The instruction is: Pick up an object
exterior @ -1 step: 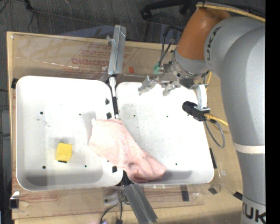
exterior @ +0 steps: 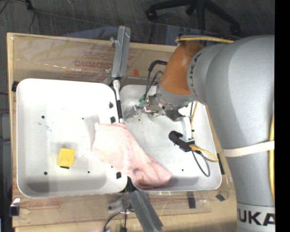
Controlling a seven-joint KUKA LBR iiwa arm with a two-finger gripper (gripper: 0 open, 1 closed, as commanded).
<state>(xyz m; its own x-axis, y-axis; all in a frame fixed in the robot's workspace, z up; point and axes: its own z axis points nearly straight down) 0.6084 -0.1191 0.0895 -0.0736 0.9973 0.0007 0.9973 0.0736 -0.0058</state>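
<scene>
Pink cloth lies draped over the divider between the left bin and right bin, mostly in the right one; I judge it light, limp and easy to pinch at a raised fold; my gripper hovers by the right bin's upper left corner, and I cannot tell its state; a small yellow block sits in the left bin.

Soft pink cloth drapes across smooth white plastic bins; yellow block looks matt.

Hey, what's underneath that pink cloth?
The pink cloth drapes over the divider between the left bin and right bin, covering both floors there. Anything beneath it is hidden.
</scene>
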